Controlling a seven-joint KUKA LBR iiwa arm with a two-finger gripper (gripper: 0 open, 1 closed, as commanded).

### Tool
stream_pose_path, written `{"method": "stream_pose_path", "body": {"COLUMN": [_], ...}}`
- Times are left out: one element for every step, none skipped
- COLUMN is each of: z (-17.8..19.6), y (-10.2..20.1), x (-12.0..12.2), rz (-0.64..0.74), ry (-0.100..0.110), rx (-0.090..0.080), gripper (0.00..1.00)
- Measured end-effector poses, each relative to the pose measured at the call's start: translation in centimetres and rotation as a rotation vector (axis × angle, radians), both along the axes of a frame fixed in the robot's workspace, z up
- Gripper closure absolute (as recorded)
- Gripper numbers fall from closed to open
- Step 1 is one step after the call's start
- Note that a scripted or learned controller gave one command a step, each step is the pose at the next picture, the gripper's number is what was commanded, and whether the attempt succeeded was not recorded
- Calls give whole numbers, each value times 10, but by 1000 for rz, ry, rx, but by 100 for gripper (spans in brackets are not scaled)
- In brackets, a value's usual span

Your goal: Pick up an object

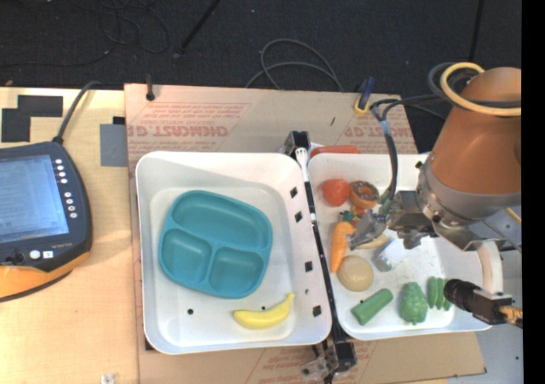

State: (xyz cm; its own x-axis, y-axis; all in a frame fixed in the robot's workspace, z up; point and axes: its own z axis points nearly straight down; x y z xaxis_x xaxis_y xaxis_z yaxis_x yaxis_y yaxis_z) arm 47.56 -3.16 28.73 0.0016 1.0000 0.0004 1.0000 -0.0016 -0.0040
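Orange carrot [340,243] lies in the right bin [400,329], near its left wall, running roughly top to bottom with the thin end toward the camera. Just below it sits a beige ball [355,273], touching or nearly touching the carrot's tip. The gripper [375,239] is low over the bin just right of the carrot and just above the ball, with grey metal parts crowded there - cannot tell from this angle whether the claw is wide or narrow, or whether it touches either object.

Above the carrot is a red round item [335,192], and beside that an orange multicoloured item [364,194]. Along the bin's near edge are a green cylinder [372,306], a knobbly green piece [413,302] and a smaller green piece [437,292], close together in a row. The arm [477,152] comes in from the right, its orange band over the bin's right side.

The left bin [157,178] holds a teal divided plate [215,243] near its middle and a yellow banana [264,314] near the front, apart from the plate. Both bins sit on cardboard [221,114] - a tablet-like pendant [34,203] lies on the bench at far left.
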Motion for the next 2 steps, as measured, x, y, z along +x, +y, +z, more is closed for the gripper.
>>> {"method": "stream_pose_path", "body": {"z": [-79, -204], "y": [-27, -67], "x": [-1, 39], "rz": [-1, -1], "ry": [6, -2], "rx": [1, -1], "gripper": [0, 0]}}
